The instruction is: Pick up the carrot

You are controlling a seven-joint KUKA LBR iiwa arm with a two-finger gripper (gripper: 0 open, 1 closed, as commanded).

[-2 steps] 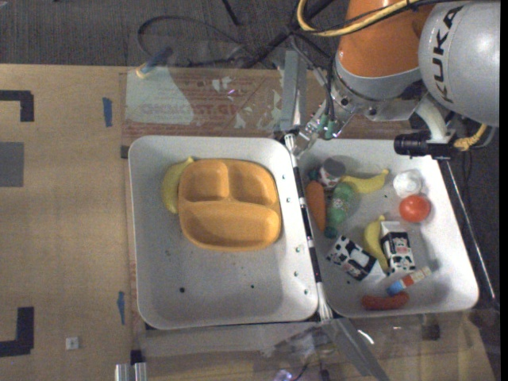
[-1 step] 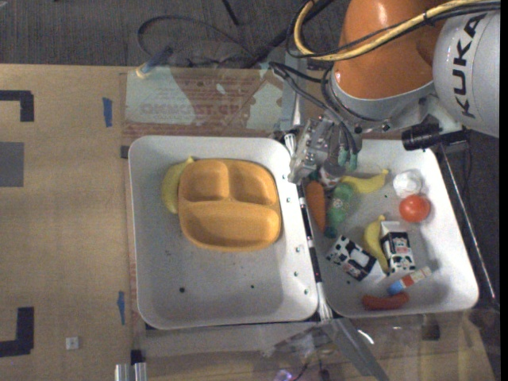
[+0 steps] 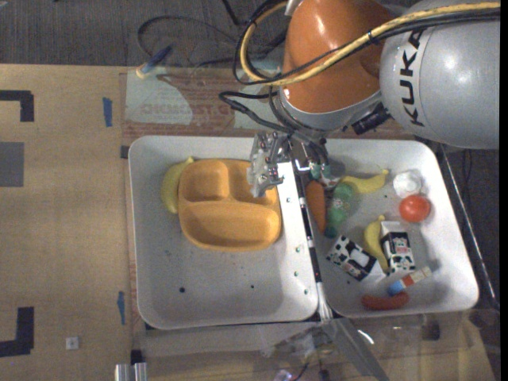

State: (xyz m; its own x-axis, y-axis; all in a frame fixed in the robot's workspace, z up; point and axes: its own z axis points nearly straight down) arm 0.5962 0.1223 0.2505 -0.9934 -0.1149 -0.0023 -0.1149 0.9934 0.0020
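My target is the small orange toy carrot (image 3: pixel 317 205) with a green leafy top. It lies in the right white plastic bin (image 3: pixel 448 213), close to that bin's left wall, with its leafy end toward the far side and its point toward the near side. A green plastic toy (image 3: pixel 343 201) sits just beside it on the right, maybe touching it. A yellow toy banana (image 3: pixel 363 183) lies a little farther off.

My end effector (image 3: pixel 270 165) hangs over the wall between the two bins, above the corner of the orange plastic divided tray (image 3: pixel 226 205) in the left white bin (image 3: pixel 159 276). It is near the carrot but a bit to its left. I cannot tell how far my end effector is open, and I see nothing held in it.

I think the carrot is light and hard, like a smooth plastic toy. It may be slippery and could roll or slide away. I would take hold across its thick upper part, just below the leaves. The thin tip would slip out. The bin wall on one side and the green toy on the other leave little room, so that may be tricky.
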